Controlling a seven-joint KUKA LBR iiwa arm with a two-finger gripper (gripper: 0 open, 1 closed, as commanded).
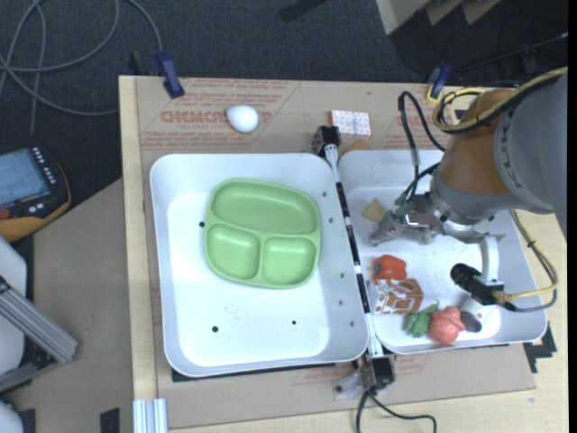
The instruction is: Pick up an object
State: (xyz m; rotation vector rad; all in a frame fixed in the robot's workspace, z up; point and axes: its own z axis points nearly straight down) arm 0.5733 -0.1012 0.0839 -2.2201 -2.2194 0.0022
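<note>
Two white bins side by side on the bench (270, 97), inner rims touching along the centre line. Camera view, edges and room first:
- Left bin (243, 323): green divided plate (263, 233) in the upper middle, well clear of all four walls; wide bare floor below and to the left of it.
- Right bin (383, 174): crowded. Arm (541, 142) in from the right, over the upper right half. Hand (388, 230) low near the bin's left wall, pointing left. Cannot tell how far open, nor whether anything is in it.
- Little room between the hand and the centre rim; bare strip along the top wall.

Candidate objects, all in the right bin:
- Tan piece (374, 211): small, pale brown, just beside the hand on its upper left.
- Red pepper (389, 266): glossy, small, just below the hand.
- Printed card (398, 296): red, white and brown, flat, touching the pepper's lower edge.
- Green sprig (419, 320) and pink-red round item (445, 326): side by side near the bottom wall.

Surface and room: brown cardboard with red print under the bins; white ball (242, 117) and red-and-white patterned box (351, 122) on it above the bins; blue clamps (169, 73) at the far edge. Dark carpet and loose cable beyond; handheld pendant (27, 183) at far left.
</note>
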